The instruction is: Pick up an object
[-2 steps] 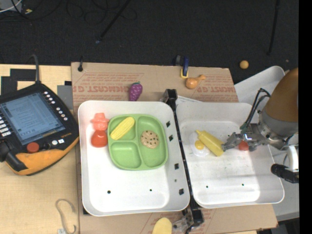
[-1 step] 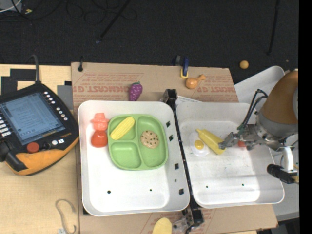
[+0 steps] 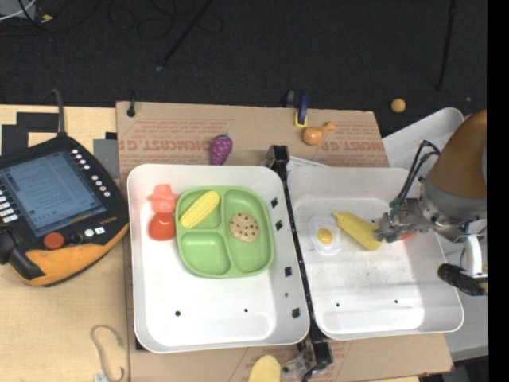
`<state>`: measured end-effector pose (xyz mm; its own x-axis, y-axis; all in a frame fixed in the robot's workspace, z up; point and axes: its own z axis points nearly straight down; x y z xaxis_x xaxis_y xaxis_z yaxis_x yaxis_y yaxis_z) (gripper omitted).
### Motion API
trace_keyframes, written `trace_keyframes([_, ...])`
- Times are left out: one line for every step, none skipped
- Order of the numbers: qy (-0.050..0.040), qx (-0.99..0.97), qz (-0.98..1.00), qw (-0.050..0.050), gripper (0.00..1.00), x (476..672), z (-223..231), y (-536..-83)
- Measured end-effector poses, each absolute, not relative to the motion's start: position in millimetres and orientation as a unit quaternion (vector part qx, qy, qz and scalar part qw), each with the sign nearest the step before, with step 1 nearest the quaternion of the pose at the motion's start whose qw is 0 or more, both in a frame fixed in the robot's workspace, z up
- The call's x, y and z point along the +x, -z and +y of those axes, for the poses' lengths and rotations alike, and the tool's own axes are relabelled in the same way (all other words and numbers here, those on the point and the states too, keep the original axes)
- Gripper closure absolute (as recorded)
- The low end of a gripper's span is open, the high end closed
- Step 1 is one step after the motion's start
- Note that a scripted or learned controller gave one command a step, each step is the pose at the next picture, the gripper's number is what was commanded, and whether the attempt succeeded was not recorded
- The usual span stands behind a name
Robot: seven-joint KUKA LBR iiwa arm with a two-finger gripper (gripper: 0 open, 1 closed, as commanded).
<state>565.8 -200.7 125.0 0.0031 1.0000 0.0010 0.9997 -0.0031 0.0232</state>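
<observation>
Yellow wedge (image 3: 358,230) lies in the right bin (image 3: 382,309), its right end touching the gripper (image 3: 390,228); whether the fingers are apart or clamped cannot be told. A fried egg (image 3: 324,235) sits just beside the wedge on its left. The left bin (image 3: 207,317) holds a green tray (image 3: 219,257) with corn (image 3: 198,208) and a cookie (image 3: 245,228), and a red figure (image 3: 162,212) beside it.

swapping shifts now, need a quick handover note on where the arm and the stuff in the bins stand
Gripper: down in the right bin, at the right end of the yellow wedge; grip unclear.
Right bin also has a fried egg toy, beside the wedge.
Left bin: green tray holding corn and a cookie; red figure beside it.
Done: arm is at the wedge.
Left: nothing lifted yet.
</observation>
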Motion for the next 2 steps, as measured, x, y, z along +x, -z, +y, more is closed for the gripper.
trace_keyframes([-0.0005, 0.707, 0.707, 0.001, 1.00, 568.0, -201.6, -167.6])
trace_keyframes([-0.0010, 0.707, 0.707, 0.001, 1.00, 571.6, -192.9, -217.6])
